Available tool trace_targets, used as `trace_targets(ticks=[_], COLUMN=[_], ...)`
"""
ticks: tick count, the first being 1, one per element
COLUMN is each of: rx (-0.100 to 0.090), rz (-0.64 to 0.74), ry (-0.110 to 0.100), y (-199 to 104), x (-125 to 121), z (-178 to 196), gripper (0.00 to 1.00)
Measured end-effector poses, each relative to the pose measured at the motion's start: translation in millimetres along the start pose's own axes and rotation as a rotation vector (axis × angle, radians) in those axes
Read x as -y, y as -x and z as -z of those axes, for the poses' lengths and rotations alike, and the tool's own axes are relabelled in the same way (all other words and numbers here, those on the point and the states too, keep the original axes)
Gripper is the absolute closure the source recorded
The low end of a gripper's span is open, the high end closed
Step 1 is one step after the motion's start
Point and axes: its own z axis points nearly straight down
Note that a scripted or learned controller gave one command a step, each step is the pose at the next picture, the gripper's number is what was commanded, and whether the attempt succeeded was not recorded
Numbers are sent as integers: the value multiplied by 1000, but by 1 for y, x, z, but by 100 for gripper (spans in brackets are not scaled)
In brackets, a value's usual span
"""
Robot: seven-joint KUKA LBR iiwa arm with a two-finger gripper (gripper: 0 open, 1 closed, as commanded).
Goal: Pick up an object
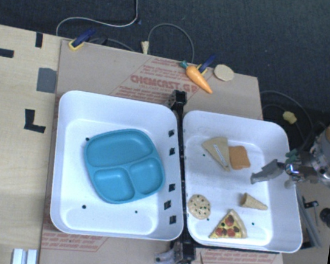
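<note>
Cardboard lay under both white bins, pale bench around it, dark carpet beyond, and I came in from the right over the right bin (282, 139). My gripper (267, 173) hung above the bin's right side with nothing between its fingers; at that slant I could not tell whether they stood apart or together.

Closest to me, just below, sat a small tan wedge (254, 202). Left of the gripper, near but apart, the orange cracker (239, 157) rested touching a beige slice (216, 149). Lower down lay the pizza slice (229, 225), and beside it, toward the divider, the chocolate-chip cookie (199, 206). Any of them would do as my object; none had been lifted yet.

Further out, the left bin (70, 108) held a blue divided plate (124, 165). Beyond the bins, on the cardboard, were a toy carrot (198, 79) and a pale round disc (224, 73).

Trouble ahead, as I judged it: everything in reach was flat and low, so fingers could skate over a top face and close on air. Going for the cracker risked dragging the beige slice along, since they touched. The tan wedge was small and could squirt sideways. I was also near the bin's right wall, and a drop there could clip the rim.
</note>
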Motion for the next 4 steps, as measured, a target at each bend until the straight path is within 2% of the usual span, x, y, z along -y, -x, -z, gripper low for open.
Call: trace_targets(ticks=[1,2,3,4], rx=[7,3,5,-3], rz=[0,9,3,12], ry=[9,12,8,11], y=[33,-15,-10,-122], x=[-43,-154,-150,-155], z=[-161,-153,-142,-49], gripper=[0,0,100,100])
